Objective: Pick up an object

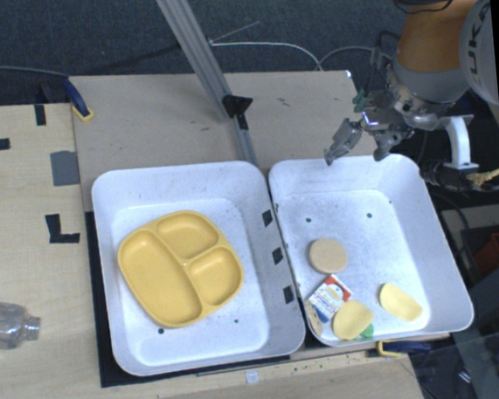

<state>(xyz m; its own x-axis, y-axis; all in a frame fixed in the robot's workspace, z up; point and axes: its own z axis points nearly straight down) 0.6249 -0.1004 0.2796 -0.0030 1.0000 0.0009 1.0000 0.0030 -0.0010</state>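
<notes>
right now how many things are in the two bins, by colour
yellow: 3 – divided plate, two small pieces
tan: 1 – round disc
white, red and blue: 1 – packet
total: 5

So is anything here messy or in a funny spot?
A clear plastic bottle lies on its side on the bench, left of both bins. In the right bin, a small packet is wedged at a tilt against the near-left wall.

Grey arm (479, 32), orange band, dark end effector (360, 142)

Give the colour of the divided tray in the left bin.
Yellow; the divided tray shows plainly in the camera view.
</notes>
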